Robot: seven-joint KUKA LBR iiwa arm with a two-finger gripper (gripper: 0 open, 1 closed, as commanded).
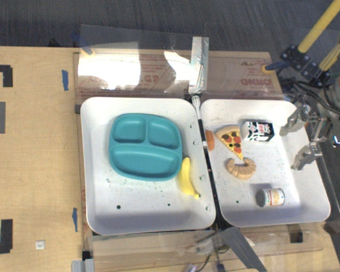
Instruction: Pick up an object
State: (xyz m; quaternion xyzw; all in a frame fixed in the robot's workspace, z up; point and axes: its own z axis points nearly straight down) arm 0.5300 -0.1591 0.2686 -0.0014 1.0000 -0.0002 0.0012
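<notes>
The right bin (306, 200) holds a toy pizza slice (231, 139), a black-and-white carton (256, 131), a tan croissant (241, 168) and a small can (270, 197) lying on its side. A thin orange piece (209, 140) lies against that bin's left wall. My gripper (290, 148) hangs over the bin's right side, open, with its two grey fingers spread and nothing between them. It is to the right of the carton and the croissant, clear of both.
The left bin (96, 163) holds a teal divided plate (144, 146) with a yellow banana (187, 177) beside its right edge. A clear plastic sheet (141, 67) and a grey strip (199, 64) stand behind the bins. Cables and yellow bars (323, 21) crowd the right.
</notes>
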